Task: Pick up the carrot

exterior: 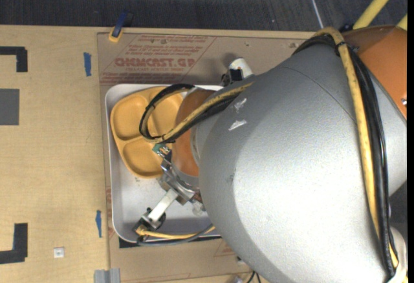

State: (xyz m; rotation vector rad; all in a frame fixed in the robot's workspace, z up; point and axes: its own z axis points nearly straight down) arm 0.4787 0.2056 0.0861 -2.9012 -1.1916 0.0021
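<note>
The arm's big grey body (pixel 291 165) covers most of the near white bin (pixel 116 204). My gripper (pixel 176 179) points down into this bin, just right of a yellow sectioned plate (pixel 132 123) at the bin's left side. The orange wrist band (pixel 187 139) sits right above the gripper. The arm hides whatever lies beneath the gripper and in the bin's right part, so I cannot tell where the carrot lies.
The bin rests on a brown cardboard sheet (pixel 155 55) with red print. Tan bench surface (pixel 45 146) with black and blue tape marks stretches to the left. Dark floor lies beyond the bench's far edge.
</note>
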